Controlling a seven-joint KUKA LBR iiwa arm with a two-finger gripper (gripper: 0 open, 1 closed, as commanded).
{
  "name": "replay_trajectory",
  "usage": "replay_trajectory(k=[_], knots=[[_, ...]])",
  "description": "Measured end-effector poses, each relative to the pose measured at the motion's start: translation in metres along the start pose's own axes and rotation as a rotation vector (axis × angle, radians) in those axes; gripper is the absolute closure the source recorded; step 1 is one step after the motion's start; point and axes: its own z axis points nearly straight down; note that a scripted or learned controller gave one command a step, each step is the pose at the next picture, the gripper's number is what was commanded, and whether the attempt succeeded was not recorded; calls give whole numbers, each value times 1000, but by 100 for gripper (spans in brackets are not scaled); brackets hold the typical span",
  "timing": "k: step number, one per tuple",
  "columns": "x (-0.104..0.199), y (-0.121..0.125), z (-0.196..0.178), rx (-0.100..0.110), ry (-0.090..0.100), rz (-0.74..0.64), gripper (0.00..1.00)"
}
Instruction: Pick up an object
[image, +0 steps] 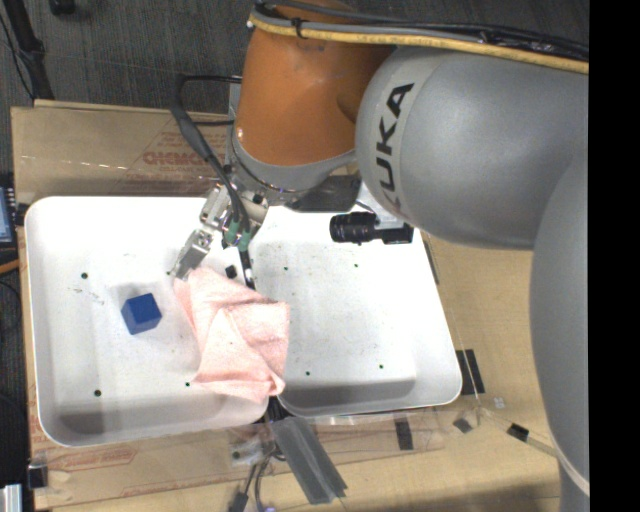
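The grey arm (470, 130) with its orange band (300, 90) comes in from the right and fills the upper part of the camera view; the lettering KUKA runs down its grey shell; below the band the wrist narrows toward the gripper (215, 255), which hangs over the inner edge of the left bin (60, 330), close to the ridge where the two bins meet; one metal finger (190, 252) slants down and to the left, its tip just at the upper corner of the pink cloth (238, 335); a darker finger shows to the right of it, near the cloth's top edge; the two tips stand apart, so the hand looks open, and nothing sits between them; whether either tip touches the fabric I cannot tell

The pink cloth lies crumpled across the ridge between the bins, most of it in the left bin, its right edge spilling into the right bin (400, 330); its lower end reaches the near rim; a small blue cube (141, 312) rests on the floor of the left bin, left of the cloth and apart from it, also apart from the gripper; a short black cylinder (368, 229) juts out beside the wrist, above the right bin; brown cardboard (110, 140) lies under the bins at the far side
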Motion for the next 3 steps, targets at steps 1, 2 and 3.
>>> replay_trajectory(k=[1, 2, 3], knots=[[-16, 20, 54, 8, 5, 524, 0], [47, 33, 14, 4, 4, 404, 0], [47, 33, 14, 4, 4, 404, 0]])
